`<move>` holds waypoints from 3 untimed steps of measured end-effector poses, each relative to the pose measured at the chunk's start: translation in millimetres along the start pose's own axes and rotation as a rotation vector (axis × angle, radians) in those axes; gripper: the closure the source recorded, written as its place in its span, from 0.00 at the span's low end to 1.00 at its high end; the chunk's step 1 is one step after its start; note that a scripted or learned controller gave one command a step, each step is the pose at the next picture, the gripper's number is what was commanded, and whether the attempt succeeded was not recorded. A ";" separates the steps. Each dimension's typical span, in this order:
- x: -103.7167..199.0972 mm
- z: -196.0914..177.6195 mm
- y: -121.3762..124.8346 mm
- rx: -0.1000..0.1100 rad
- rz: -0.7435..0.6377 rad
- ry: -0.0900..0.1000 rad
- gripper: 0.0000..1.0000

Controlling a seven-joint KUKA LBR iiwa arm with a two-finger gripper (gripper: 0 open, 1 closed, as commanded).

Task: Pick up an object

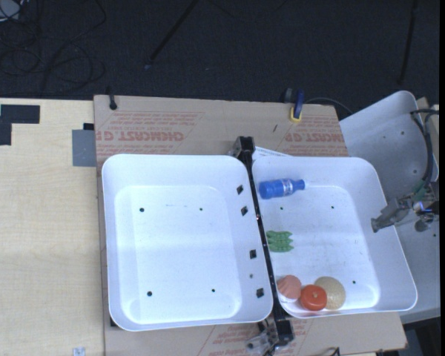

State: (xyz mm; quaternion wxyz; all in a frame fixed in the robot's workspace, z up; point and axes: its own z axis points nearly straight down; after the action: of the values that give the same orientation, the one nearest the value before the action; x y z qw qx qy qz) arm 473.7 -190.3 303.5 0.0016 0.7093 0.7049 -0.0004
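The right bin (371, 175) holds several objects. A blue bottle (281, 188) lies on its side near the bin's far left corner. A small green object (279, 241) rests by the left wall. In the near corner a pink piece (288, 286), a red-orange round object (313, 297) and a beige round object (331, 291) sit clustered together. My gripper (384, 219) hovers at the right bin's right rim, apart from all the objects, with nothing seen in it.
The left bin (111, 199) stands beside the right one, with a black divider clamp (256, 221) between them. Both rest on a cardboard sheet (170, 128). The grey arm link (389, 136) rises at the right.
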 end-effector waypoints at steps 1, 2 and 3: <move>2.9 -6.1 1.9 0.005 -0.005 0.004 1.00; -24.4 -24.2 2.3 0.002 -0.004 0.002 1.00; -23.8 -64.4 2.6 -0.001 -0.007 0.001 1.00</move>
State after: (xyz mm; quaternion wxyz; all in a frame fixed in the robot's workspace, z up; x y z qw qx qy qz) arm 476.1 -213.9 368.0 0.0013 0.7066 0.7076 0.0004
